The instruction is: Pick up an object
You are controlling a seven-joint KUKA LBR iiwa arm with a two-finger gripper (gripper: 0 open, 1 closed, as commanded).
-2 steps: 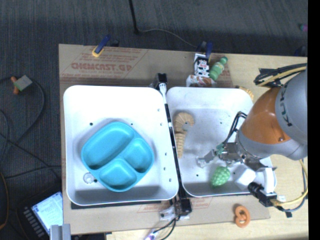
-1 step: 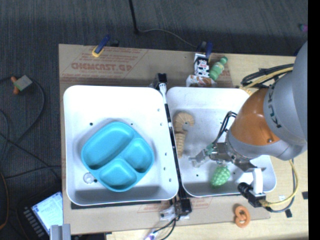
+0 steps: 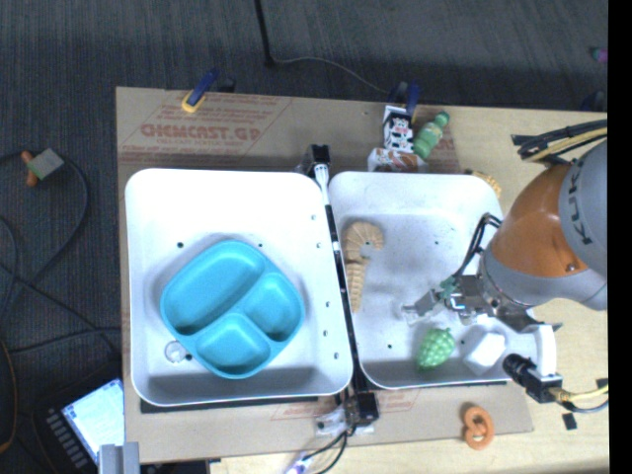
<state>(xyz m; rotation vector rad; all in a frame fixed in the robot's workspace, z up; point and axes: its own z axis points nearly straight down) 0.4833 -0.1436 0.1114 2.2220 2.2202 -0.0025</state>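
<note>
Fingers [image 3: 427,305] of the gripper [image 3: 434,302] sat low in the right bin [image 3: 415,191], pointing toward that bin's centre; whether they were parted or closed could not be told, and nothing was visibly held between them. Green knobbly object [image 3: 434,348] lay just below the gripper, near the bin's front wall, apart from the tips. White blocky object [image 3: 483,349] lay just to the right of the green one, partly under the wrist. Cone-shaped waffle toy [image 3: 357,261] lay along the bin's left side, its rounded top toward the back and its point toward the front, well apart from the gripper. Arm [image 3: 538,240], grey with an orange band, entered from the right over the bin's right rim. Left bin [image 3: 148,205] held a blue divided tray [image 3: 231,306], set at a tilt within it. Both bins rested side by side on the bench [image 3: 247,131], touching along the middle seam. Behind the right bin, a small cluster of toys [image 3: 407,138] stood on the bench. Orange ring-shaped item [image 3: 478,426] lay on the bench in front of the right bin.
</note>
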